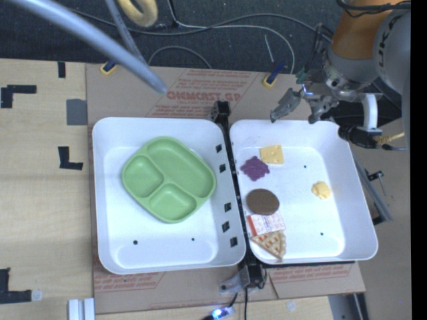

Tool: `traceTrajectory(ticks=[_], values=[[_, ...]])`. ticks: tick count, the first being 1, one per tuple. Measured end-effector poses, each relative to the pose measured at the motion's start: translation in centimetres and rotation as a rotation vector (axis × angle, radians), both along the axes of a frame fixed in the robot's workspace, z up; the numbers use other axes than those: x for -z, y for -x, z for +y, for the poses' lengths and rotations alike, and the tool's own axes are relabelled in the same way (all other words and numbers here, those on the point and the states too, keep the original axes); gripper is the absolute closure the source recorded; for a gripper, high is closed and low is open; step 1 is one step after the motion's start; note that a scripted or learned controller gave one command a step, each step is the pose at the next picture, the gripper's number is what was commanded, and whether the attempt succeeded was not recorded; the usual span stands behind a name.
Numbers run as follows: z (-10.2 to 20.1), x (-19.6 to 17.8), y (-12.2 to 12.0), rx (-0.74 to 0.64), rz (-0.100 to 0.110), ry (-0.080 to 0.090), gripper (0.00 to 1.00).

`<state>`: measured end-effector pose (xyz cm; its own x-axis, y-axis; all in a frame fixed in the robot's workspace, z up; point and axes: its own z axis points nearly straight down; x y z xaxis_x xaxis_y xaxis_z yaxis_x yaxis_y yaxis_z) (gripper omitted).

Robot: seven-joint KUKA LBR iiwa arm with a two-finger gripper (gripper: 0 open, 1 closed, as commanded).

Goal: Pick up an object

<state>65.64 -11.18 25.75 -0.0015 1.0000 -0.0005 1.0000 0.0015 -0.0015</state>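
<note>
The right bin (347, 179) holds several small items: a yellow cheese-like square (271, 155), a purple piece (254, 168), a brown round disc (262, 201), a small yellow lump (321, 190), a red-and-white packet (265, 223) and a waffle wedge (271, 243). My gripper (299, 108) hangs above the far rim of that bin, fingers spread apart and nothing between them. It is clear of all the items, a short way behind the cheese square.
The left bin (110, 179) carries a green divided plate (169, 179). A black hinge strip (229, 179) runs between the bins. Cables (220, 29) and a grey pole (73, 22) lie behind the bins on cardboard.
</note>
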Motion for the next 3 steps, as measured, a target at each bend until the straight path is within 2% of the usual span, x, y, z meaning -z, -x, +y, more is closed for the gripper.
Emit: traceTrajectory(ticks=[1,3], values=[[0.7,4.7,0.4,0.0,0.004,0.0,0.0],[0.0,15.4,2.5,0.001,0.005,0.0,0.0]])
